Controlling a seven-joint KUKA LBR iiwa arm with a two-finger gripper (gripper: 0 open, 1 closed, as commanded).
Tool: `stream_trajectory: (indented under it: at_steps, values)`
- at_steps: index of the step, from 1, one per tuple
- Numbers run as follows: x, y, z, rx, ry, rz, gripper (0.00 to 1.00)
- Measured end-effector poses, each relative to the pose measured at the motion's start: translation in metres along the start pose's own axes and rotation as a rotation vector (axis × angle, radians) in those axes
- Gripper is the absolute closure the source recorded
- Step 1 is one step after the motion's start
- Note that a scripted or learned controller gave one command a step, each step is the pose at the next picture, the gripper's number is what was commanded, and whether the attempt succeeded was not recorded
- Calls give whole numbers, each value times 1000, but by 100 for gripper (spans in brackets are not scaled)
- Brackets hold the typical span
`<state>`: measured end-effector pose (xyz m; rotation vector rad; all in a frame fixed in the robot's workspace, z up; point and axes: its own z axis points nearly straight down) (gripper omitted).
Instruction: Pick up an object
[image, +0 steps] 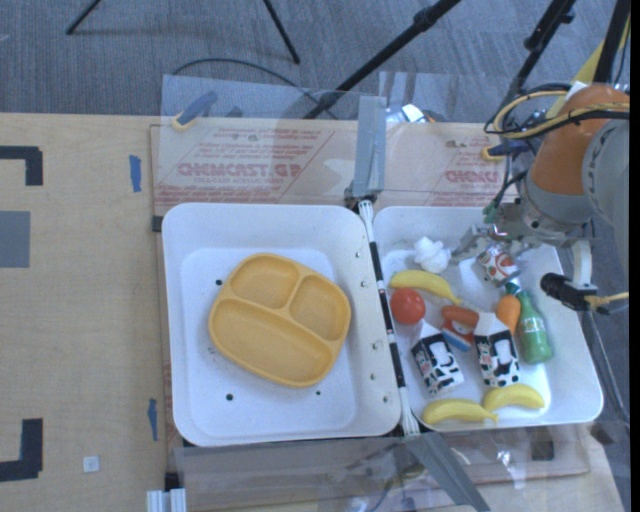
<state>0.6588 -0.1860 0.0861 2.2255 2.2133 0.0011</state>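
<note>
Grey two-finger gripper (497, 250) low in right white plastic bin (575, 395), over small red-white carton (495, 266); grip state unclear, pick unconfirmed, lift pending.

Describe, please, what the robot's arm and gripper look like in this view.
The arm is a rounded grey body with a broad orange band above the wrist. Yellow and black cables loop beside it. The gripper is a small assembly of silvery metal, and a black part sticks out below the wrist.
</note>
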Motion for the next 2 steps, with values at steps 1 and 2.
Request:
stream_trajectory:
  at_steps: [1,2]
  values:
    - [1,3,-13,-7,-3,-4,100]
    - [28,9,-130,0,0,111,100]
